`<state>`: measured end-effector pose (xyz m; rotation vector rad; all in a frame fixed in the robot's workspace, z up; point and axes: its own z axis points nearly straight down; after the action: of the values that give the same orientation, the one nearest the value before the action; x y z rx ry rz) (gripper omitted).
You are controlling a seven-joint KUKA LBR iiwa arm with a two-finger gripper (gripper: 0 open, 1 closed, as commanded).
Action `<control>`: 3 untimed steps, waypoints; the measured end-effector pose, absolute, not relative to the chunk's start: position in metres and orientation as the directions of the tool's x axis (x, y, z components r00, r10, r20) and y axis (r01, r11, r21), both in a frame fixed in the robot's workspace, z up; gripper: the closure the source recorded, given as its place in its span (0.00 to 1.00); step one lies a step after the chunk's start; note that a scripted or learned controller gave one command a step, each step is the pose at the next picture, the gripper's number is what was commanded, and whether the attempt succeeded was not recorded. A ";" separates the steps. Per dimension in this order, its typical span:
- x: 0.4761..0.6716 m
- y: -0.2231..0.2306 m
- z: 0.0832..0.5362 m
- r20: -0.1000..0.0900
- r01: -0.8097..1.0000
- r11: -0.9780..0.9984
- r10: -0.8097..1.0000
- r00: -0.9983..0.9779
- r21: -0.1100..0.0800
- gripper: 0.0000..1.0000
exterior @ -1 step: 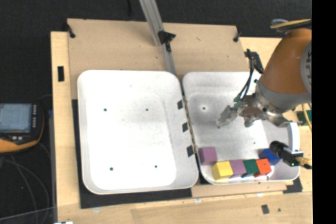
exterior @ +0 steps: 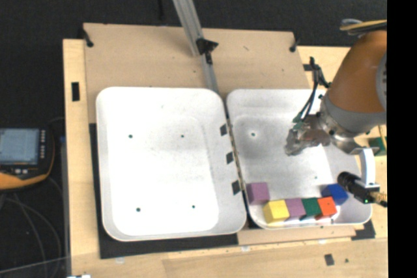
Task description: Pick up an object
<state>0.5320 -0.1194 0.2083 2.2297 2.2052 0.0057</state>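
While small coloured blocks [exterior: 296,207] line the shallow white right bin's [exterior: 260,117] six o'clock edge, the jaws [exterior: 298,142] hover above at twelve o'clock; whether they grip anything, I cannot tell.

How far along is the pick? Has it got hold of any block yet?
Nothing looks picked yet. The blocks sit along the right bin's near edge: purple block, yellow block, green block, orange block, blue block. The gripper is above the bin's middle, apart from them. Left: move to a block, grasp, lift.
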 end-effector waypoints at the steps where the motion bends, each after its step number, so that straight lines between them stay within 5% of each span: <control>1: 0.504 -0.069 0.196 0.001 1.000 0.005 1.000 -0.005 -0.002 1.00; 2: 0.484 0.016 0.199 0.004 1.000 0.009 1.000 -0.009 0.000 1.00; 3: 0.486 -0.010 0.310 0.000 1.000 0.003 1.000 -0.003 0.010 1.00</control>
<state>0.4858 -0.0100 0.3097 2.2129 2.2192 0.0112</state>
